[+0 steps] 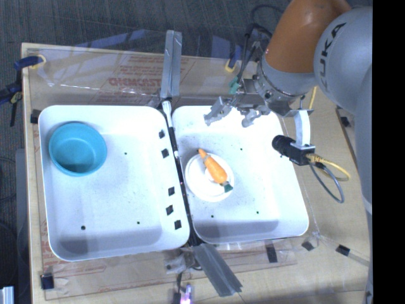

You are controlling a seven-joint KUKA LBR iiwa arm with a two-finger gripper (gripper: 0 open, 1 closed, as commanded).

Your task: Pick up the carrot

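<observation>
Plainly, orange carrot point(215, 167) lies on white plate point(197, 187); pincer point(233, 114) spread open, holding nothing.

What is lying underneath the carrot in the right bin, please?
The carrot lies on a small white plate, which sits on the right bin floor. The plate's surface directly beneath the carrot is covered.

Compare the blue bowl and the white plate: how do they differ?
The blue bowl is deep with raised walls; the white plate is flat. The bowl sits in the left bin, near its far left corner; the plate sits in the right bin, close to the divider. The bowl holds nothing visible; the plate carries the carrot. Both are round and rest upright on a bin floor.
</observation>
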